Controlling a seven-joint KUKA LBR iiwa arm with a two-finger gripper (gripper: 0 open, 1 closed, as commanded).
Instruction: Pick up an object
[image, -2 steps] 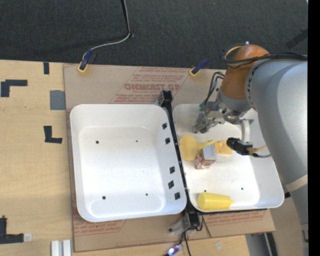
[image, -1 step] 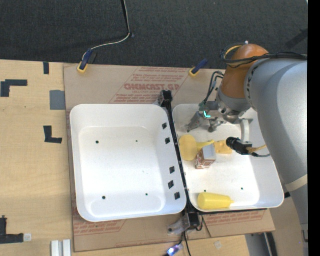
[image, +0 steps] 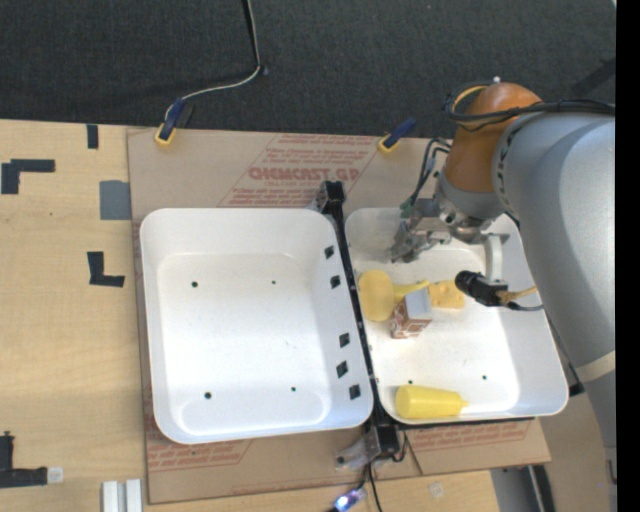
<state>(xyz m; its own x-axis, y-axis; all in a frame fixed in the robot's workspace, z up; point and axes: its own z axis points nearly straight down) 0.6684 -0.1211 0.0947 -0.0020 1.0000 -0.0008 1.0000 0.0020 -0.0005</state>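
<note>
Nearest the lens: a yellow cone-shaped toy (image: 428, 402) lying on its side at the near edge of the right bin (image: 535, 385), probably just dropped loose. Behind it, mid-bin, a yellow round piece (image: 376, 295), a small brown carton (image: 411, 317) and a pale yellow block (image: 445, 297) are bunched together, touching; those look like the pick candidates. The gripper (image: 408, 243) hangs over the far part of the right bin, just beyond the cluster, nothing visibly between its tips; can't tell if it's spread or closed. Left bin (image: 160, 300) sits alongside. Cardboard sheet (image: 290, 175) under the bins has red print reading roughly "CHEMCAST GP". Carton label is unreadable.
</note>
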